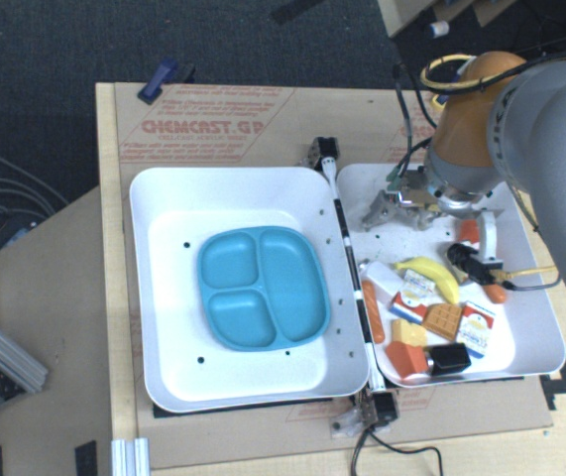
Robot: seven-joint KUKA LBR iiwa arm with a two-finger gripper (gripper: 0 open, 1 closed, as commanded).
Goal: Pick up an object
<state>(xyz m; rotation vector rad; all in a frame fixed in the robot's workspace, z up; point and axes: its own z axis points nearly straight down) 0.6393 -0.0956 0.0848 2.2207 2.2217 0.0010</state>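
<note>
My gripper (398, 209) hangs over the far left part of the right bin (530, 340), above bare white floor, and nothing shows in its grasp. The pile of objects lies nearer the camera than the gripper. A yellow banana (427, 274) is the closest of them, just below and to the right. Beyond it lie a brown waffle square (443, 319), a white and red carton (478, 328), a red block (407, 363) and a black block (450, 358). An orange-red sausage (373, 311) lies along the bin's left wall.
The left bin (159, 206) holds a blue divided plate (262, 287). A red piece (470, 232) sits beside the wrist, partly hidden by it. The grey arm with its orange band (476, 107) covers the far right corner of the right bin.
</note>
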